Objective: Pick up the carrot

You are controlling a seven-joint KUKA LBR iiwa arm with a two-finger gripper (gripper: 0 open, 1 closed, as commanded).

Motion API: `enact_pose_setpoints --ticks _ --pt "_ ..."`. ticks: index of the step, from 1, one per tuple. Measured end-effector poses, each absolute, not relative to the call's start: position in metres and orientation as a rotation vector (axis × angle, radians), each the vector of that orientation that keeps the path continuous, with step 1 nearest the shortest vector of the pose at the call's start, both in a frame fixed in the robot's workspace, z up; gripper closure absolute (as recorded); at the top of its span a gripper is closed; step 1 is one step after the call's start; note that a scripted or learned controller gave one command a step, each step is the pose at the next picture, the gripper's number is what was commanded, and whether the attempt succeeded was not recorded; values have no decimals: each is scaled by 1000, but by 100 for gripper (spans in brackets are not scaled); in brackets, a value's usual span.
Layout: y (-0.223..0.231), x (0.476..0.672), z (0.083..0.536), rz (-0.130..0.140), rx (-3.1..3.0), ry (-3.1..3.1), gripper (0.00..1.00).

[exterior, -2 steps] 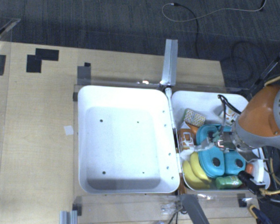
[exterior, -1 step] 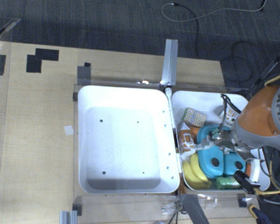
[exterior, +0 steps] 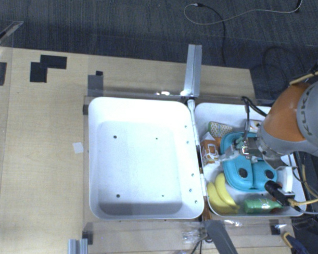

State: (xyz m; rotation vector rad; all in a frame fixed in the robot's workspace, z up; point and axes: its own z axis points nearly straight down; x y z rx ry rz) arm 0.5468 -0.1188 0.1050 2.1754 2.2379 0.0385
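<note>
Over the right bin (exterior: 222, 111), the arm (exterior: 287, 118) hangs low by a blue toy (exterior: 246, 174), probably seeking a carrot I cannot pick out; its jaws' state is unclear.

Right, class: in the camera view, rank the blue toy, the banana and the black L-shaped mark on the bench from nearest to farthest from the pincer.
1. Blue toy, right bin, next to the pincer.
2. Banana, that bin's front left corner.
3. Black mark, bench's far left, beyond the left bin.
</note>
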Motion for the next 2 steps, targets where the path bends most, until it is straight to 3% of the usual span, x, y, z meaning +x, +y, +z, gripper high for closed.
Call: enact_pose_setpoints --ticks 1,2 --pt "-126 519 105 83 2291 2134 0" --pt "-126 519 105 86 2317 2105 0"
